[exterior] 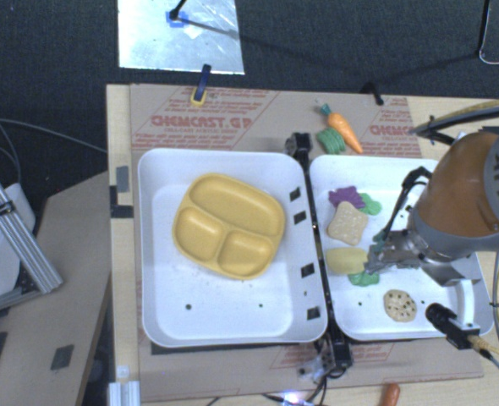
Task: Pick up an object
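Observation:
The right bin (427,169) holds several toy foods: a purple piece (344,196) beside a small green piece (370,203), a tan speckled cracker (348,223), a pale yellow lump (345,260), a green piece (364,279) and a round cookie (399,304). My gripper (376,262) hangs low over the middle of this bin. It is just right of the yellow lump and directly above the green piece, which it partly covers. The view does not show whether it touches that piece. The grey arm with its orange band reaches in from the right.
The left bin (161,311) carries a yellow divided plate (228,225). A toy carrot (342,127) with a green top lies on the cardboard behind the right bin. A black divider with clips (310,227) runs between the bins. A small orange thing (389,393) lies at the front edge.

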Controlling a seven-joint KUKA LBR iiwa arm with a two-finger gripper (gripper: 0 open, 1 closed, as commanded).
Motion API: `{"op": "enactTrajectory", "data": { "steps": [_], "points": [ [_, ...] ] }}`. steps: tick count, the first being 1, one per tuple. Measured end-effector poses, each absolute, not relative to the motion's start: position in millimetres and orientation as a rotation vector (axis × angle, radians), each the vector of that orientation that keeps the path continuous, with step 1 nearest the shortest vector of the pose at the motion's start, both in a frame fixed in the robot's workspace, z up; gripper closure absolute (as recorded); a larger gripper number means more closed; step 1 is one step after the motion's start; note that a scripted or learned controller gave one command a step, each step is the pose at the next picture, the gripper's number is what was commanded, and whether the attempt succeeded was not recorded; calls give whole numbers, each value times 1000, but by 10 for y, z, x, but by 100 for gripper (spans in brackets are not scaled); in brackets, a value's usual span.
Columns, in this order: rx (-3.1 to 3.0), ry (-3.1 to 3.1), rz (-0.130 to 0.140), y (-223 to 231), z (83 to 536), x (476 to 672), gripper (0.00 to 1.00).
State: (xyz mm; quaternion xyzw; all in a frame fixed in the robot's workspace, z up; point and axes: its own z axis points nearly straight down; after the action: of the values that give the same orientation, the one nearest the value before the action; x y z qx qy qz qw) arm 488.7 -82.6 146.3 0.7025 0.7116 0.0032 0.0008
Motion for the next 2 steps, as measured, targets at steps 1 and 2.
{"op": "enactTrajectory", "data": {
  "steps": [1,2],
  "points": [
    [2207,2233,9,-190,1865,4880,100],
    [2205,2234,11,684,2482,4916,100]
  ]
}}
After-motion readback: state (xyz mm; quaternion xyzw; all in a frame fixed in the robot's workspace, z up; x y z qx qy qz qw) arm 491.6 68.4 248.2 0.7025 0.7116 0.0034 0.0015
